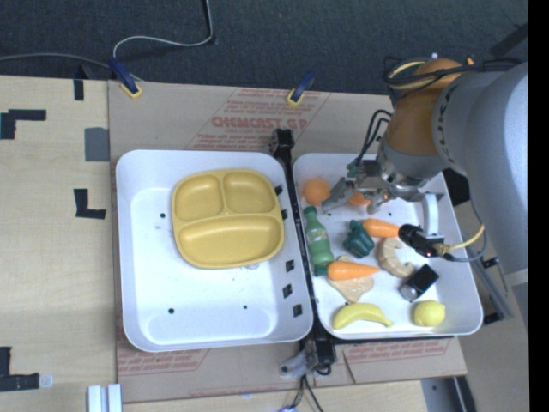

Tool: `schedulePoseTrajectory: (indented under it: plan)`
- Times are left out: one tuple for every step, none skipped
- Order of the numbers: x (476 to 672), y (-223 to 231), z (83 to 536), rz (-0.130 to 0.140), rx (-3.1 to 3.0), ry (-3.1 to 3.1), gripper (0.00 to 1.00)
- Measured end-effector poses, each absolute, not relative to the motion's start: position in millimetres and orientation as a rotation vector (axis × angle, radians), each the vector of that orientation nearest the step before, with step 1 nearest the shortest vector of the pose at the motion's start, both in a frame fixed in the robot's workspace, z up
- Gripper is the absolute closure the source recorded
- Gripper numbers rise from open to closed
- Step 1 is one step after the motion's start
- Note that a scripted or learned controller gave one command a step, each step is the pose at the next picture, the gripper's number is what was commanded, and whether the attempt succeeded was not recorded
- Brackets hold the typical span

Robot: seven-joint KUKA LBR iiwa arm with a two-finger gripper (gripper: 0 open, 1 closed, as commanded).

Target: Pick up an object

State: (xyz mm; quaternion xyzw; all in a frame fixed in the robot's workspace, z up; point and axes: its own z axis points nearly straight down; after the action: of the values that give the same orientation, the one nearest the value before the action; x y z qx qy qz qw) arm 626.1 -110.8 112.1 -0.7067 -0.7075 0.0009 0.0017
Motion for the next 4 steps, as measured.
schedulePoseTrajectory:
  plan:
    - [621.9, -101, 87, 0.006, -2.232, -2.225, 0.0]
    - [622.0, -99, 96, 0.003, -2.229, -2.224, 1.0]
    - [621.9, -100, 96, 0.004, -2.23, -2.224, 0.0]
    - [621.8, -99, 105, 0.005, -2.229, -2.223, 1.0]
